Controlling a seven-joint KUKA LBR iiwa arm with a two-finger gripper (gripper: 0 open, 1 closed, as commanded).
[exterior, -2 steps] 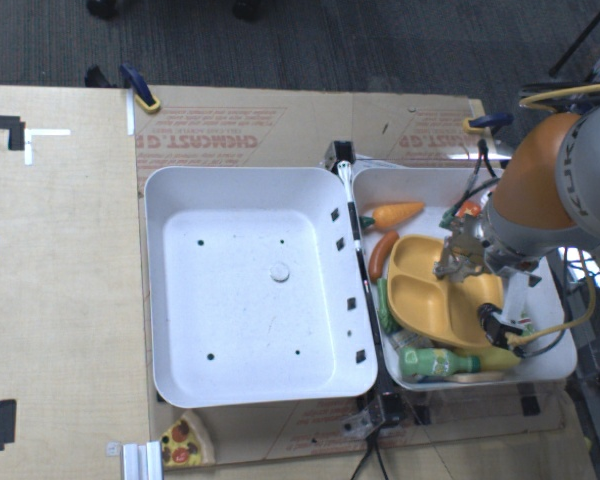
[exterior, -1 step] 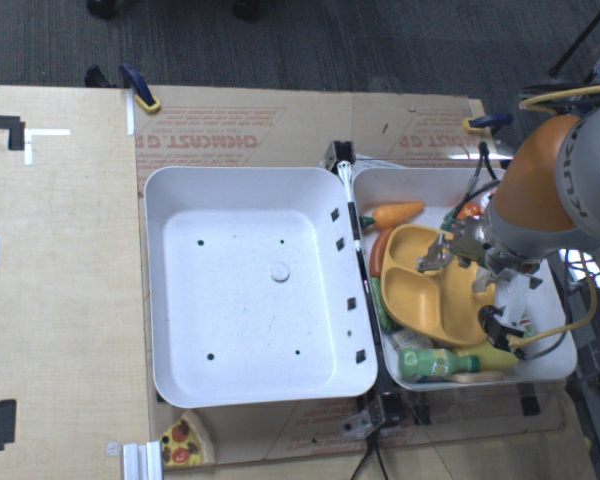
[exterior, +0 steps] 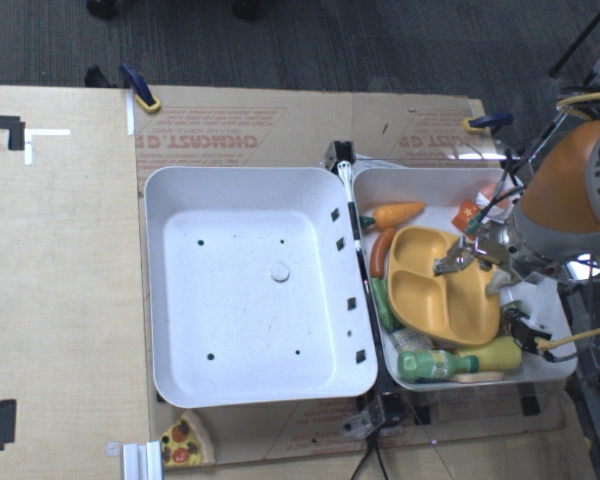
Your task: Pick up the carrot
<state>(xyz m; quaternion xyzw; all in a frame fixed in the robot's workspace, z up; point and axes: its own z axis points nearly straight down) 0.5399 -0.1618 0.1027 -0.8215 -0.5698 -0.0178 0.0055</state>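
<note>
The pale wooden surface [exterior: 60, 298] is carrying two white bins side by side, with dark floor beyond its far edge. The left bin [exterior: 170, 368] is offering broad open room. In the right bin [exterior: 420, 175], things are crowding together. The carrot [exterior: 398, 213] is lying near the far wall, just beyond the yellow divided plate [exterior: 445, 298]. I am holding my claw [exterior: 458, 260] over that plate's right part; how wide it is standing, I cannot tell. A green bottle [exterior: 435, 365] is lying along the near wall.

Orange carrot [exterior: 398, 213], yellow plate [exterior: 442, 288], green bottle [exterior: 435, 365], white bins [exterior: 248, 383].
</note>
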